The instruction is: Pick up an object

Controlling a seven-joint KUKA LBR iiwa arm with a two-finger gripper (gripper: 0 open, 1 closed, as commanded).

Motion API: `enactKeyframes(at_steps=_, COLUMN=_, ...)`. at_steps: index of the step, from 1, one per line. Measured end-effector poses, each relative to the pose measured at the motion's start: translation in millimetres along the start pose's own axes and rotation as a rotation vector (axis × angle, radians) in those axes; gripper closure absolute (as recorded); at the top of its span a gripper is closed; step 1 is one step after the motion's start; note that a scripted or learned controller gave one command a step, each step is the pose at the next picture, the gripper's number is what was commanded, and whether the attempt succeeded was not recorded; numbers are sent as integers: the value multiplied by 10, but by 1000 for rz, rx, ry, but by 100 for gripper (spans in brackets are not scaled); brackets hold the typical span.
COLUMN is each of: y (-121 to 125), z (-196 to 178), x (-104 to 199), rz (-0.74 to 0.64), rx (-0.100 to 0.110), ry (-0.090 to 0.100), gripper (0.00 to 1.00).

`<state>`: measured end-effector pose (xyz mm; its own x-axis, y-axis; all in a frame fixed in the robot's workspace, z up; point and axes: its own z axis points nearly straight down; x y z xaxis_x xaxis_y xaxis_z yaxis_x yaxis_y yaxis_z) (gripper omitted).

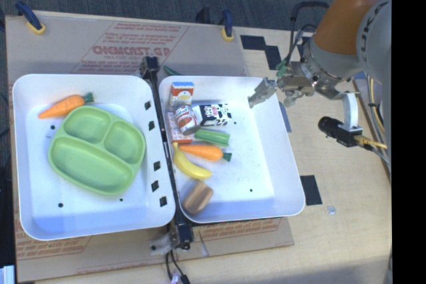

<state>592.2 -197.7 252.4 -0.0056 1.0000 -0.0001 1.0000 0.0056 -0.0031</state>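
Nothing is picked up yet. Seven small objects, among them a banana (191,166) and a carrot (202,151), lie clustered along the left side of the right bin (266,163). Above that bin's upper right corner hangs the gripper (261,94), fingers apparently empty; whether they are spread cannot be told.

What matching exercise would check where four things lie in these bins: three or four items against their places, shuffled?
Things:
1. green tray
2. banana
3. lone carrot
4. hand

Places:
A. top right corner of the right bin
B. middle of the left bin
C. top left of the left bin, beside the tray
D. right bin, by the divider, below the other carrot

Pairs: 1-B, 2-D, 3-C, 4-A
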Motion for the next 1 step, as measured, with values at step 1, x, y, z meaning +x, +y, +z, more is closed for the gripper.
enactKeyframes(at_steps=1, y=-642, z=1211, x=263, rz=-2, rx=2, ry=1, gripper=0)
